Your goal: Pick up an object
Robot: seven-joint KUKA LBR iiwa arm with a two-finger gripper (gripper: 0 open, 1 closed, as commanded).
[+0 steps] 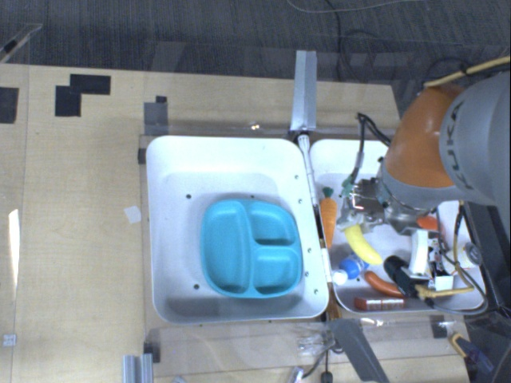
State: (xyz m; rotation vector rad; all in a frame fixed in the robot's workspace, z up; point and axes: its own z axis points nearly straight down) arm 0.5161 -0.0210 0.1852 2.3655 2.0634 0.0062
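The right bin (335, 156) holds several small items. An orange carrot (326, 219) lies along its left wall. To the right of the carrot a yellow banana (364, 246) lies slantwise. A small blue-and-white piece (344, 272), a red sausage (384, 285) and a dark brown stick (375, 302) lie near the front wall. My gripper (357, 200) hangs low over the middle of this bin, just above the banana's upper end and right of the carrot. The wrist hides much of the bin's right half.
The left bin (168, 174) holds a blue divided plate (251, 247). A metal post (305, 94) stands between the two bins at the back. The grey arm with its orange band (427, 146) covers the right bin's far right side.
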